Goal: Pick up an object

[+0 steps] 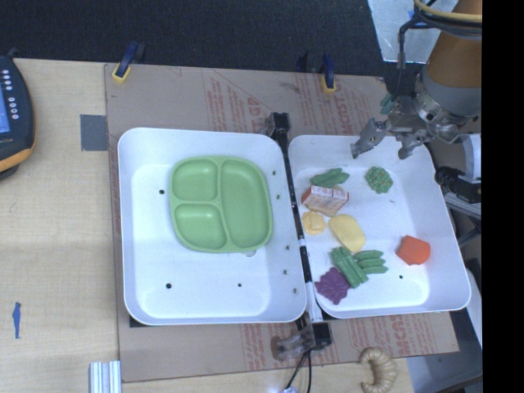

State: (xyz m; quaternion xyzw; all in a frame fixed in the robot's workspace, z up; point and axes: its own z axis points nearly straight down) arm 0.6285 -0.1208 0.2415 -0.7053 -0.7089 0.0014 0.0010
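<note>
On the far left of the table (57, 219) a black and orange handheld device (12, 113) is cut off by the frame edge, so only part of its keypad shows. Next comes the left bin (135, 219), which carries a green divided plate (221, 203) with nothing in its three compartments.

The right bin (446, 228) holds all the candidate objects, and every one of them lies on the bin floor: a green leafy piece (329, 177), a small orange and white box (326, 198), a pale yellow round piece (313, 223), a yellow lemon-like piece (348, 232), green bean pods (359, 264), a purple grape bunch (332, 285), a green broccoli-like piece (378, 178) and an orange-red piece (413, 250) near the right wall.

The claw (386, 142) hangs over the bin's far edge, its fingers spread apart with nothing between them, near the broccoli-like piece but not touching it. Judged from this, the pick has not begun in earnest: no object is lifted or gripped, and choosing a target, descending, closing and raising all remain.

Several things are hard to read. The arm (454, 47) is cropped at the right, the toys' exact identities are small and blurred, and the claw's height above the bin cannot be judged from this slanted view. A curled tan thing (378, 368) lies on the table below the bins.
</note>
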